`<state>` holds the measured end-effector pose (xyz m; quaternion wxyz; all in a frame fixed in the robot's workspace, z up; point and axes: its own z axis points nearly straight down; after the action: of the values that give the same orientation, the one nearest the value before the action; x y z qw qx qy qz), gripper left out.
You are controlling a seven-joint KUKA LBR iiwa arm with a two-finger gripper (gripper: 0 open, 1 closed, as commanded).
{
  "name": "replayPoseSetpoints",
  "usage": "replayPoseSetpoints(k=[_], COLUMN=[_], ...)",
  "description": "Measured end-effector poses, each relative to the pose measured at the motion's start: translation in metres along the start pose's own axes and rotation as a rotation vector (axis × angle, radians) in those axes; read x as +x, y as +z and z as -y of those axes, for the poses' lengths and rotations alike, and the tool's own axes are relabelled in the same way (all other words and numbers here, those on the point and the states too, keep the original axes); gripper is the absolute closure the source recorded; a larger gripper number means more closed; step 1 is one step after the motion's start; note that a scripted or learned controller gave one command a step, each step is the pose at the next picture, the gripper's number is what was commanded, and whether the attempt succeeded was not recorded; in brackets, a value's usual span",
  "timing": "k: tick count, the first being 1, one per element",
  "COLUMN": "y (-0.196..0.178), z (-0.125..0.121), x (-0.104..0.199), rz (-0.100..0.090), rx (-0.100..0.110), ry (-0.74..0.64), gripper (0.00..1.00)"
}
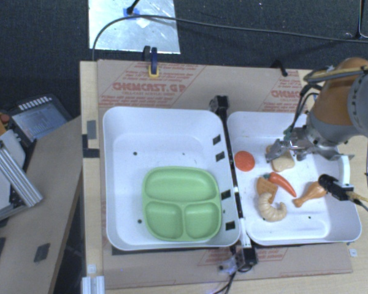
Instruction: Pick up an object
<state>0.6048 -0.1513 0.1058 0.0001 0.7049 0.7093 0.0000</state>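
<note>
Pale and bread-like, the beige toy piece lies in the right bin directly under the hand, whose spread cannot be told, so the approach step looks underway and a short descent and closing comes next.

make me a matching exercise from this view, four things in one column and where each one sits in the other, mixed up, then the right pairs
Things:
1. green divided plate
2. orange ball
3. drumstick
4. gripper

Places:
A. right bin, near its right wall
B. left bin, toward the front
C. over the beige piece at the back of the right bin
D. right bin, close to the divider between the bins

Pairs: 1-B, 2-D, 3-A, 4-C
</note>
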Motion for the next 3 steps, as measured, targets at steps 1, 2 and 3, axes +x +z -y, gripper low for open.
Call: replayPoseSetpoints(k=[1, 2, 3], y=[0.022, 0.010, -0.033], z=[-0.001, -0.002, -0.005], x=[0.000, 0.000, 0.002], rz=[0.000, 0.001, 0.001], rx=[0.000, -0.004, -0.004], ry=[0.002, 0.001, 0.001], gripper=[0.00, 1.00, 1.00])
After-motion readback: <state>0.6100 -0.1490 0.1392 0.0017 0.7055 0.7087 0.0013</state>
